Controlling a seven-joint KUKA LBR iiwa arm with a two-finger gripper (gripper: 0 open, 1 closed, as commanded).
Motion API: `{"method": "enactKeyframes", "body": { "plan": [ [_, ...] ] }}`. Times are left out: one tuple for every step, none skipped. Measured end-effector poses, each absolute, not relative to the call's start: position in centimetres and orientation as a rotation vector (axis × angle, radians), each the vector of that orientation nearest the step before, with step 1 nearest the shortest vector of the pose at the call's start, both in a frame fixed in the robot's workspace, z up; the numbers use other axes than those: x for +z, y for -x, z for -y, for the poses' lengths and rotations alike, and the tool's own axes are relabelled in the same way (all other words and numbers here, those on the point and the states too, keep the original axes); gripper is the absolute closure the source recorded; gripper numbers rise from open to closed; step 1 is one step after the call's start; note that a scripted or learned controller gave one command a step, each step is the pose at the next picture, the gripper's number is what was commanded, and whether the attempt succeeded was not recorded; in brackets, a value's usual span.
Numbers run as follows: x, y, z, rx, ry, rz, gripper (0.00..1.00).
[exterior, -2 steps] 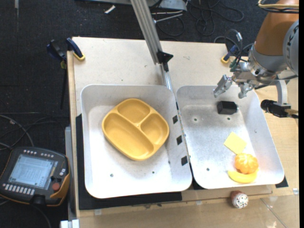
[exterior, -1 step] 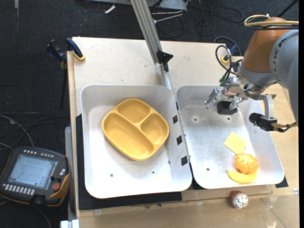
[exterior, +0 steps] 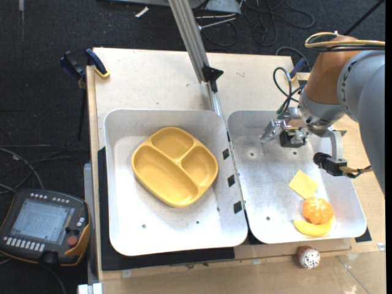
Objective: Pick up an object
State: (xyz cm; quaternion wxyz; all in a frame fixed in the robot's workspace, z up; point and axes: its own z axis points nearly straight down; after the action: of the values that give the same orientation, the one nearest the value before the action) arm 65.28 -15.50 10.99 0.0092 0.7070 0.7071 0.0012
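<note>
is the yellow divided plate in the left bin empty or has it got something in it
Empty. The yellow divided plate lies upright, all three compartments bare.

Yellow divided plate (exterior: 175,165) glossy plastic; bins (exterior: 177,228) matt white, speckled; orange (exterior: 317,211) perhaps plastic, dimpled.

One plate (exterior: 175,165), one orange (exterior: 317,211), perhaps one banana (exterior: 311,228)

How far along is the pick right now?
Nothing looks picked yet. The end effector is over the upper part of the right bin, away from the items. The yellow block, orange and banana lie on the bin floor. Left: descend on one, grasp, lift.
</note>
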Motion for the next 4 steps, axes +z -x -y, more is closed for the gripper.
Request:
{"method": "enactKeyframes", "body": {
  "plan": [
    [12.4, -65.5, 15.4, 0.012, -2.204, -2.206, 1.00],
    [16.9, -65.2, 15.4, 0.005, -2.218, -2.218, 1.00],
    [22.9, -64.6, 14.9, 0.006, -2.215, -2.220, 1.00],
    [27.4, -64.8, 14.9, 0.006, -2.214, -2.220, 1.00]
  ]
}}
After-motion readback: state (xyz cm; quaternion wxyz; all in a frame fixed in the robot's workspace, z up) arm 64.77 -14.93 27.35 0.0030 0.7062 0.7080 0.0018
